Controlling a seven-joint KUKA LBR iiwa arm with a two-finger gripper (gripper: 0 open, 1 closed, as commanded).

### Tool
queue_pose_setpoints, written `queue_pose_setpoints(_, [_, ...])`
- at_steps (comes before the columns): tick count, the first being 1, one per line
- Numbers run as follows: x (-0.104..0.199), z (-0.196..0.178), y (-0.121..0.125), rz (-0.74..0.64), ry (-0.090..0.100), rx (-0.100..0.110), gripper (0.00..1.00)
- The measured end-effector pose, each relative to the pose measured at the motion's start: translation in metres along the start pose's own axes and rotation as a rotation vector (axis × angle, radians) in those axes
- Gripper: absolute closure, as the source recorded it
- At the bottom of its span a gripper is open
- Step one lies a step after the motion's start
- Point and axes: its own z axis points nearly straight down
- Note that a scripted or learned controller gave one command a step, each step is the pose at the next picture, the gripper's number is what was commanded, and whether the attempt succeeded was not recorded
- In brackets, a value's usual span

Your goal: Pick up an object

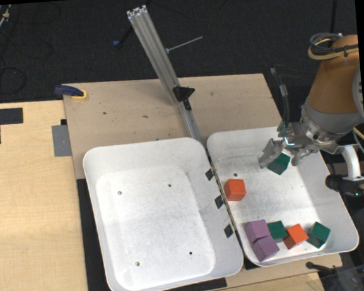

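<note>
A green block sits tilted between the fingers of the gripper, which pinch it from either side above the far part of the right bin; the block appears lifted off the floor rather than lying flat on it. The grey arm with its orange band reaches in from the right edge to this spot.

To the near left of the held block, an orange cube lies alone on the bin floor, close to the bin's left wall and well apart from the gripper. Along the near wall a cluster is gathered: two purple blocks touching each other, a small green block just beside them, an orange block next, and another green block at the near right corner.

The left bin lies beside the right one, their rims joined by black clips. An aluminium rail slants up from the far side of the bins.
</note>
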Motion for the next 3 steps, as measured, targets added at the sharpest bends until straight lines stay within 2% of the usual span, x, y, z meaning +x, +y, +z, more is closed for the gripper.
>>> queue_pose_setpoints(1, [-0.001,-0.003,0.001,0.002,-0.001,-0.006,0.0])
queue_pose_setpoints(3, [0.003,0.116,-0.004,0.004,0.0,0.0,0.0])
